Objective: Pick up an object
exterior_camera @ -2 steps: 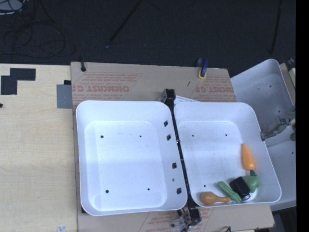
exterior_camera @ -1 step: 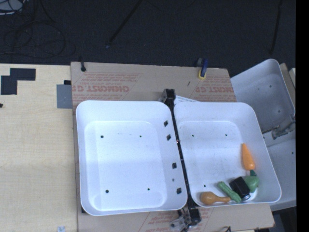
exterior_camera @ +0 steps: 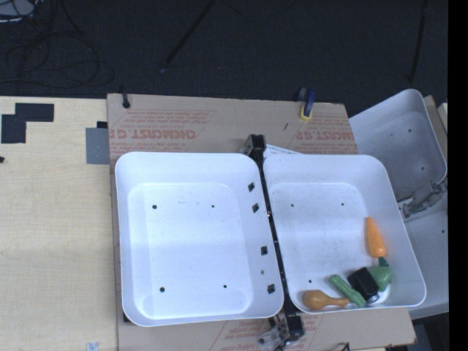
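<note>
In the right bin (exterior_camera: pixel 329 170), a small heap of objects lies in the near right corner. An orange carrot-shaped piece (exterior_camera: pixel 375 238) lies along the right wall. Below it sit a black block (exterior_camera: pixel 363 282), a green piece (exterior_camera: pixel 381 275) and a green stick (exterior_camera: pixel 345 289). A tan gourd-shaped object (exterior_camera: pixel 322 299) rests against the front wall.
The left bin (exterior_camera: pixel 186 168) sits beside the right one on a cardboard sheet (exterior_camera: pixel 219 126). A black divider strip (exterior_camera: pixel 267 225) with clips runs between the bins. A grey metal plate (exterior_camera: pixel 406 141) stands at the right. A blue-and-yellow clamp (exterior_camera: pixel 308 102) holds the cardboard's far edge.
</note>
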`<state>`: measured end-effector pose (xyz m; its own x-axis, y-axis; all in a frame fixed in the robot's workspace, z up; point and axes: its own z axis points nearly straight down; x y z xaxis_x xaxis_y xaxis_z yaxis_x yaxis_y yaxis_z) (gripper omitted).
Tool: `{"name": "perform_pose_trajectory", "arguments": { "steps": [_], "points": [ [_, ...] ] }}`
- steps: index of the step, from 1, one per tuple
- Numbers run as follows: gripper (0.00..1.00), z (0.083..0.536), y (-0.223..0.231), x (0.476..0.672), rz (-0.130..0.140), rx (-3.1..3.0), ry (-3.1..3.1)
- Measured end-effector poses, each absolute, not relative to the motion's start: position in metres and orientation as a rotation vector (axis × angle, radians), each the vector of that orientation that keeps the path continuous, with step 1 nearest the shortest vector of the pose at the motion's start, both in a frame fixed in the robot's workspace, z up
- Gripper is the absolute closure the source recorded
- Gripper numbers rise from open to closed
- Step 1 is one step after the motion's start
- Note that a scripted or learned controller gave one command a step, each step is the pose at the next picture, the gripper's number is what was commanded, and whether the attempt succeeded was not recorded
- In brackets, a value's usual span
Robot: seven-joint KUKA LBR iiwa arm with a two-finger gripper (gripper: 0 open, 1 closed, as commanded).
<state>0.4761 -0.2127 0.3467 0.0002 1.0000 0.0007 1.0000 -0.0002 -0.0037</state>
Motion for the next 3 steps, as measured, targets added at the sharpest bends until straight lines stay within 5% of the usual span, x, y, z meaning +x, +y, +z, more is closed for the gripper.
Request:
{"name": "perform_pose_trajectory", "arguments": {
  "steps": [1, 2, 3],
  "points": [
    [0.00, 0.301, -0.212, 0.476, 0.004, -2.218, -2.217],
    [0.00, 0.451, -0.112, 0.489, -0.017, -2.214, -2.245],
    [0.00, 0.544, -0.058, 0.476, -0.010, -2.218, -2.234]
  ]
}}
